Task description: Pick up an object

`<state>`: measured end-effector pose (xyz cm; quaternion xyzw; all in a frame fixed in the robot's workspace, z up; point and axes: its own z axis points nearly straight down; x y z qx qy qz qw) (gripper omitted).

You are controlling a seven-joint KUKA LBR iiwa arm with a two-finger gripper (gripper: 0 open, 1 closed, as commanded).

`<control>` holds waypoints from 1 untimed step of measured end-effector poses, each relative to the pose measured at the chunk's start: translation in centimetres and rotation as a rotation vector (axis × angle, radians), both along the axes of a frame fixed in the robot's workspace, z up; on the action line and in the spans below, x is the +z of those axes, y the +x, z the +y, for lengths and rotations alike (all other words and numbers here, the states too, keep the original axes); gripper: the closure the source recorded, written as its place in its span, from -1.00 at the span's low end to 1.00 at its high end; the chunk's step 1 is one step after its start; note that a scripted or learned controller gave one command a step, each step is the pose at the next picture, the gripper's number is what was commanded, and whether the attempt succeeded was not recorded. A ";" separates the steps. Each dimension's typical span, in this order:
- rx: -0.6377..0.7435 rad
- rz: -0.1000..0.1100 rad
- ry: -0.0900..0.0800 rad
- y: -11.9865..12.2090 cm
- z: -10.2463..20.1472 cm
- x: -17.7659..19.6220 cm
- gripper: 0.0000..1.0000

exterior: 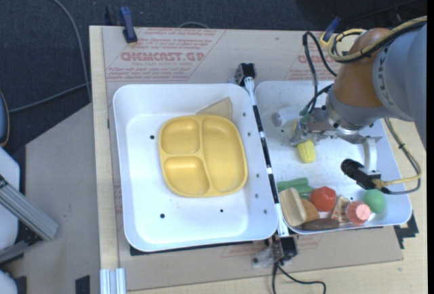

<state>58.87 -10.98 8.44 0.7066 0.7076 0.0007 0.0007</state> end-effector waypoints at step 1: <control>0.000 0.001 0.000 1.5 6.0 10.1 1.00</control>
